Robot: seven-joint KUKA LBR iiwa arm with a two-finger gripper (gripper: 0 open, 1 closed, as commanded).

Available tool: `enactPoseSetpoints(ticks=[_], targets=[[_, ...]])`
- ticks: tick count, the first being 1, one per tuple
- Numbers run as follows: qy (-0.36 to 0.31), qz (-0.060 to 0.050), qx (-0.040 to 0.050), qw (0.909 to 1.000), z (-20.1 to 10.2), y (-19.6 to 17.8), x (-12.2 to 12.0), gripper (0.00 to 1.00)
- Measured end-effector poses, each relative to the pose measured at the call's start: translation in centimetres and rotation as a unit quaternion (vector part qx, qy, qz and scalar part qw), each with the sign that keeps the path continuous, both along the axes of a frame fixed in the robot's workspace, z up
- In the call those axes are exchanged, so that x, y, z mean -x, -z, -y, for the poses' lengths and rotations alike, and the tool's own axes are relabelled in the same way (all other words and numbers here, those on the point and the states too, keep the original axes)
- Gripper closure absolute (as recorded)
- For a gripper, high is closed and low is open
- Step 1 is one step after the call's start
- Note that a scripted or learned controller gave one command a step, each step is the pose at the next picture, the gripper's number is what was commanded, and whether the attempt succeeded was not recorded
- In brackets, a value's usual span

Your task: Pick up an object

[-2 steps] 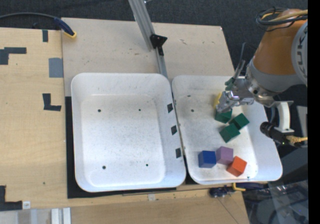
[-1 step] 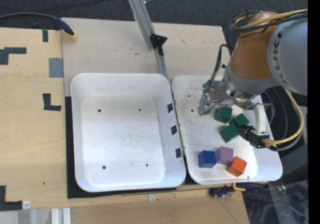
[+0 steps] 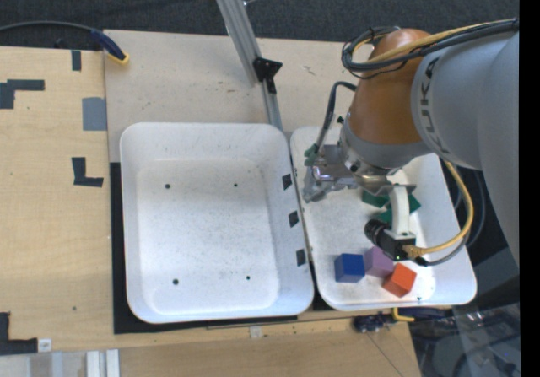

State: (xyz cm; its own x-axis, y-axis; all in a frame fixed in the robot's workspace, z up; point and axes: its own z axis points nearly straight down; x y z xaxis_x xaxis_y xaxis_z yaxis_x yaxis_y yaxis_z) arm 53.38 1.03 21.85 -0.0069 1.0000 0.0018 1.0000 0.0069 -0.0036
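Arm (image 3: 422, 105) hangs over the right bin (image 3: 447, 287), reaching in from the right, w/ the gripper (image 3: 322, 177) low at that bin's far-left part, close to the wall shared w/ the left bin (image 3: 135, 198). Can't tell from where I stand whether it's spread or closed, and I see nothing in its grasp.

Objs to pick sit at the near end of the right bin: blue cube (image 3: 349, 267), purple cube (image 3: 379, 264) just beside it, orange block (image 3: 401, 280) touching or nearly touching the purple one. Something green (image 3: 375, 196) peeks from under the wrist, mostly hidden, so shape unclear.

Risks as I judge them:
- Gripper is well apart from the three blocks; closing where it is prob. grabs air.
- It's v. near the dividing wall, so a descent there could clip the rim or shove the bin.
- Blocks are bunched tight. Going for the middle one likely knocks its neighbours, or pinches two and drops both.
- Yellow cable (image 3: 456, 228) and the black part (image 3: 384, 240) trail low near the blocks; a swing toward them could sweep a block aside before contact.
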Motion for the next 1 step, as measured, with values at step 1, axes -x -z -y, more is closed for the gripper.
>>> enactPoseSetpoints(ticks=[1], targets=[[-0.001, 0.001, -0.0003, 1.0000, -5.89, -1.07, 1.58, 1.00]])
